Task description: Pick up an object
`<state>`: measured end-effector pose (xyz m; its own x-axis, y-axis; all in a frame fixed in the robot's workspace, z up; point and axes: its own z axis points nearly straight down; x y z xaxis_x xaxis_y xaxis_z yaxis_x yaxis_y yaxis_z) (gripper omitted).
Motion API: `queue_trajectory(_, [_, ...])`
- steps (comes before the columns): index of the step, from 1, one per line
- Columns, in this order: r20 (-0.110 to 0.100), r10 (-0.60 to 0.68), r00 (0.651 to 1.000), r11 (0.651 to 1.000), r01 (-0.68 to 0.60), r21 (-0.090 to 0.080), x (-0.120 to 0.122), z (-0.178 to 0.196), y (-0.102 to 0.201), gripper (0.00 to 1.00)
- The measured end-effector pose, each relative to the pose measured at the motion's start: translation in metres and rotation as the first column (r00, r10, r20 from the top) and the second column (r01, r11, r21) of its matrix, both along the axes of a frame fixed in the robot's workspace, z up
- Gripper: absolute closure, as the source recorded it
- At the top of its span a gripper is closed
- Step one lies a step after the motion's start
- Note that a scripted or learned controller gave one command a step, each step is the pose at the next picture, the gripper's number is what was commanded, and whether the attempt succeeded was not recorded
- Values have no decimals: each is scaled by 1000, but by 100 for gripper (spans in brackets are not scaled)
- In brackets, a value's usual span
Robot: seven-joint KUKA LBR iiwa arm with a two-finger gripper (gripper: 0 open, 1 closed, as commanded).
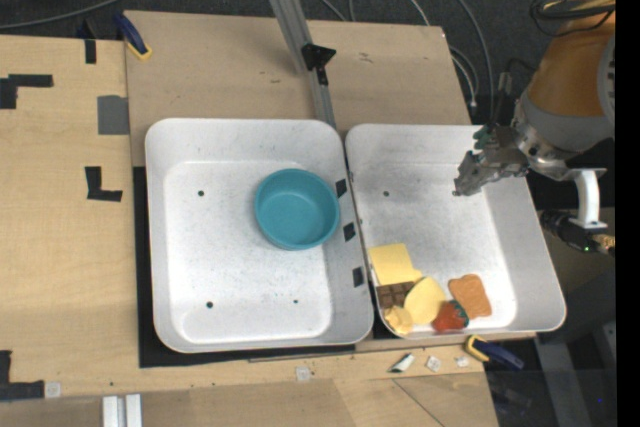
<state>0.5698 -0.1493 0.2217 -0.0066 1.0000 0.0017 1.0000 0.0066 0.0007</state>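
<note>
Gripper above the right bin, near its far right side.
I cannot tell its jaw state; the toys lie at the bin's near edge, the blue bowl in the left bin.

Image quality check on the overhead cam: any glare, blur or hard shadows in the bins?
Camera view: lighting is even and soft, with no blown-out glare on the white bins; the blue bowl casts only a faint shadow; the gripper looks slightly soft; the small items in the right bin's near corner are low-resolution and hard to tell apart.
</note>
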Motion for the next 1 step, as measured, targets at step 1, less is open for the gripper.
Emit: queue_trajectory(1, [-3,0,1000,1000,0,0,-4,-9,52,100])
